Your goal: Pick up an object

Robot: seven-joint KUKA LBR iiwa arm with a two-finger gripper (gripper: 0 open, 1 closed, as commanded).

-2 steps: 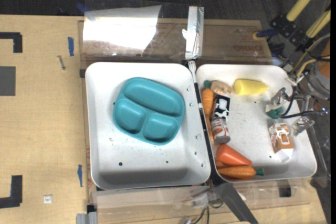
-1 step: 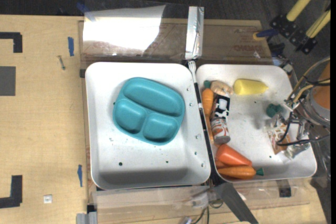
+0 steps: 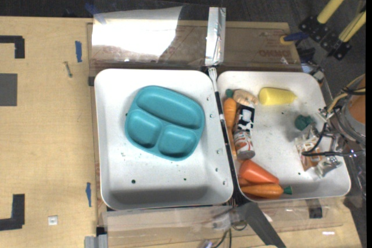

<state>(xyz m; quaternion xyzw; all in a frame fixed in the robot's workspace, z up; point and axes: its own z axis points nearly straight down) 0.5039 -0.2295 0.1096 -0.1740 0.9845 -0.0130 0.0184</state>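
The right white bin (image 3: 273,142) holds several items. A yellow lemon-shaped piece (image 3: 276,96) lies at the back beside a tan piece (image 3: 244,94). An orange carrot (image 3: 231,113) and a small bottle with a black-and-white label (image 3: 244,132) lie along the bin's left wall. Two orange carrot-like pieces (image 3: 260,178) sit at the front. A small dark-green object (image 3: 303,122) lies near the right wall. My gripper (image 3: 317,153) is low at the bin's right side, just in front of the green object, with wires around it. Nothing visibly sits in it.
The left white bin (image 3: 116,171) holds a teal divided plate (image 3: 164,121). A clear plastic sheet (image 3: 151,38) lies behind the bins. Yellow-and-black stand legs (image 3: 337,3) cross the upper right. The arm's orange-banded wrist (image 3: 356,119) overhangs the right bin's edge.
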